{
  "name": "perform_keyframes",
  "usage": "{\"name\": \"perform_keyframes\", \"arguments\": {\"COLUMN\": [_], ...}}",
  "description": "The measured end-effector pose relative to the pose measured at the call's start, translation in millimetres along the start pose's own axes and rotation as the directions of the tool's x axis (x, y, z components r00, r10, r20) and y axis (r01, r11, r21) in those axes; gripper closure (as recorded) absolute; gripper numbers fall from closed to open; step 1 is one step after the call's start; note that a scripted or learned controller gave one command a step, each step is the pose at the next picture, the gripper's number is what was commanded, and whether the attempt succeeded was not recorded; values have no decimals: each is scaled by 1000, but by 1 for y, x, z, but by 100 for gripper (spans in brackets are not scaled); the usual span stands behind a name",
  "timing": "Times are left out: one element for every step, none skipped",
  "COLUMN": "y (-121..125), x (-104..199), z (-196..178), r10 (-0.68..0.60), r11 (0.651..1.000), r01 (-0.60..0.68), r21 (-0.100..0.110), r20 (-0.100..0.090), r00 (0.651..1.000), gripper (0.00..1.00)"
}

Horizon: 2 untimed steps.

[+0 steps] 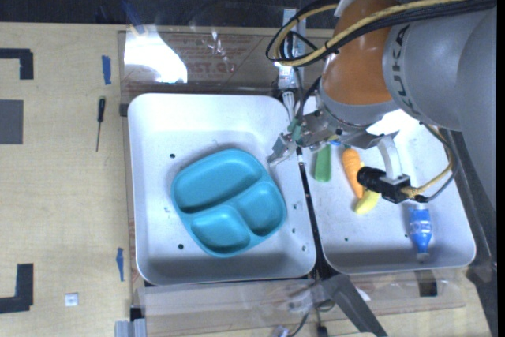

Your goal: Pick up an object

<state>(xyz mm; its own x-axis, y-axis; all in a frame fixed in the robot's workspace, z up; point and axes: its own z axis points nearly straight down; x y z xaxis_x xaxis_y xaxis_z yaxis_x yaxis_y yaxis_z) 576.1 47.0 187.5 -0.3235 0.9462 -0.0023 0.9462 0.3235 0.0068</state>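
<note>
A blue divided plate (229,201) lies in the left bin (150,130), towards its front. In the right bin (450,249) a green piece (322,164), an orange carrot-like piece (351,166) and a yellow piece (365,204) lie close together, with a small blue object (420,230) further right. My gripper (288,144) hangs low over the divide between the two bins, just left of the green piece and above the plate's upper right corner. I see nothing held in it.
The grey arm with its orange band (359,63) covers the back of the right bin. A black connector on a cable (385,184) sits over the orange and yellow pieces. A clear plastic sheet (205,55) lies behind the left bin.
</note>
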Motion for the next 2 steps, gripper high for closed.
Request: {"name": "perform_keyframes", "arguments": {"y": [6, -60], "x": [-100, -145], "z": [3, 79], "r10": [60, 5], "r11": [998, 1000], "r01": [-60, -5], "r21": [5, 13], "r20": [2, -3], "r00": [998, 1000], "gripper": [0, 0]}}
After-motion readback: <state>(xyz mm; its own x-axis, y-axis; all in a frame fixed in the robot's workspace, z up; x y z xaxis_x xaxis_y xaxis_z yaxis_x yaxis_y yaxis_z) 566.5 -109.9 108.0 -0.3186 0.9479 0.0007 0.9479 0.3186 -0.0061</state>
